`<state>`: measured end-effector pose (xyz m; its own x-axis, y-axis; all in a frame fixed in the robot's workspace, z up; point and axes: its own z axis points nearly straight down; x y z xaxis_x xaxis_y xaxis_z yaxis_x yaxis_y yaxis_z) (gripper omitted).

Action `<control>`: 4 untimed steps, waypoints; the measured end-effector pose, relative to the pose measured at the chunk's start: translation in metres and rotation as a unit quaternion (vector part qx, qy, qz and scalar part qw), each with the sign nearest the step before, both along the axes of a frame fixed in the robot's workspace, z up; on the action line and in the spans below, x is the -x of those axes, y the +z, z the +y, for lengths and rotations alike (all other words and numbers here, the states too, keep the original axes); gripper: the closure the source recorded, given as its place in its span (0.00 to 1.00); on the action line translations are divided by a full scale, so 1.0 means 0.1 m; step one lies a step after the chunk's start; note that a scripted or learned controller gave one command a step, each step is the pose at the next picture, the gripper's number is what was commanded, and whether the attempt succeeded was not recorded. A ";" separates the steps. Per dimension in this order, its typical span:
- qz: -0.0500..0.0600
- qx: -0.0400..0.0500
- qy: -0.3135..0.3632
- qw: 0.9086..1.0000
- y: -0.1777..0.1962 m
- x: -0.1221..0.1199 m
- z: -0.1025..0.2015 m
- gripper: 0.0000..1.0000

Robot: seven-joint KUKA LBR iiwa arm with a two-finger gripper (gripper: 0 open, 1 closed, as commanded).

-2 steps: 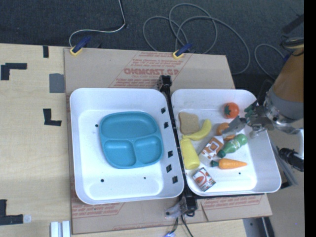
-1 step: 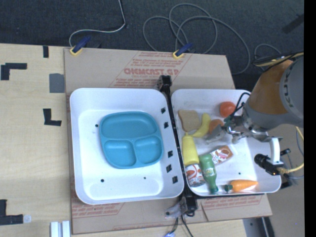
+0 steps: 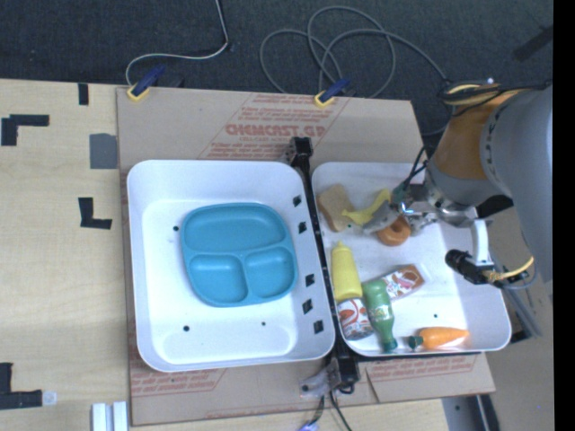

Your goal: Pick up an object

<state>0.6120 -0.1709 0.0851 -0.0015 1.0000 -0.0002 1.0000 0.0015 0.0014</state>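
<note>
the hand (image 3: 402,212) is hovering low in the right bin (image 3: 467,281), touching an orange round fruit (image 3: 393,233) beside one banana (image 3: 367,212); its grip cannot be told. one yellow bottle (image 3: 345,273), one green bottle (image 3: 380,308) and one carrot (image 3: 440,337) are lying nearer. one blue tray (image 3: 239,252) is sitting in the left bin (image 3: 153,241).

overhead camera, slanted down, both bins (image 3: 144,241)

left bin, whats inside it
Inside the left bin lies one blue divided plate, its three compartments facing up with no items in them. Whatever bin floor sits under the plate is covered, so that patch cannot be checked.
</note>
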 end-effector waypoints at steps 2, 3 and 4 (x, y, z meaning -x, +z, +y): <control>0.001 0.003 0.000 1.000 0.08 -0.40 0.40 1.00; 0.001 0.003 0.000 1.000 0.08 -0.40 0.39 0.00; -0.002 0.000 0.000 1.000 0.00 -0.17 0.10 0.00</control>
